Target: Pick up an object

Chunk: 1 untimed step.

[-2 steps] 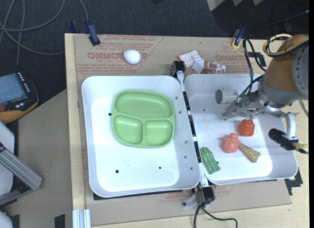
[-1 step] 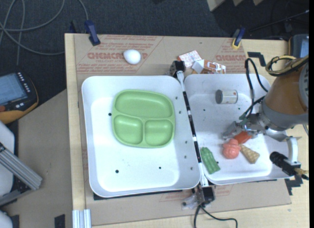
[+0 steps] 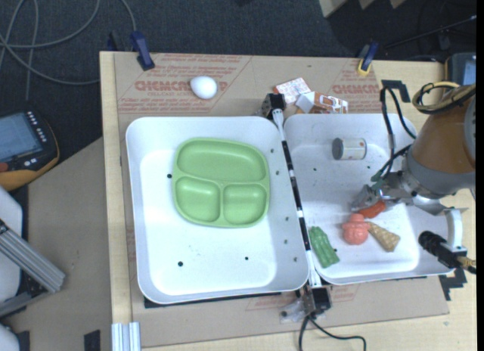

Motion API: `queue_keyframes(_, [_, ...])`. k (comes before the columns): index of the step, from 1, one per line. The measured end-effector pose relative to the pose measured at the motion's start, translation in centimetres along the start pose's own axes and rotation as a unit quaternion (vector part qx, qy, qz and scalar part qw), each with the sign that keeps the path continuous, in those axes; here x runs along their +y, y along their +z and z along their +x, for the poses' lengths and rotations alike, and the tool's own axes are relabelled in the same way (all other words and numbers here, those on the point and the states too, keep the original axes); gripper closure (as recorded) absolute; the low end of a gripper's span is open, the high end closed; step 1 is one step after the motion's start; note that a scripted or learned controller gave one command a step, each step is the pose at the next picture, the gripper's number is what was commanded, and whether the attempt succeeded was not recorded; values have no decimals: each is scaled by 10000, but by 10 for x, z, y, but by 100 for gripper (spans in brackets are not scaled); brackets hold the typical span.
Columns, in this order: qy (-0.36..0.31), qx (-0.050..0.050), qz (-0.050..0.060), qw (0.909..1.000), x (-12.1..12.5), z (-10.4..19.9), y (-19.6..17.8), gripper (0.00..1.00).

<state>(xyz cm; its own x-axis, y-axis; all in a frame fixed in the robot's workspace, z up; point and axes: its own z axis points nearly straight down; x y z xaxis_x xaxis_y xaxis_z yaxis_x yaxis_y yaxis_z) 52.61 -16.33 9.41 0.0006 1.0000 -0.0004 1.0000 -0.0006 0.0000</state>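
The gripper (image 3: pixel 372 200) is low in the right bin (image 3: pixel 325 134), touching an orange-red object (image 3: pixel 371 210); its opening cannot be made out. Just beside lie a pink ball (image 3: pixel 355 231), tan cone (image 3: pixel 383 237), green piece (image 3: pixel 324 246). A grey cylinder (image 3: pixel 349 147) sits apart.

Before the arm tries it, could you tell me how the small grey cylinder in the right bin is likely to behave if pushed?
The grey cylinder lies on its side, so it would probably roll rather than slide. It sits alone on the bare floor of the right bin, so nothing nearby would stop it. It looks small and rigid, likely light.
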Motion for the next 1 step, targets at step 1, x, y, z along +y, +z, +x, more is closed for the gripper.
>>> queue_keyframes(1, [-10,7,-4,10000,53,106,-91,100])
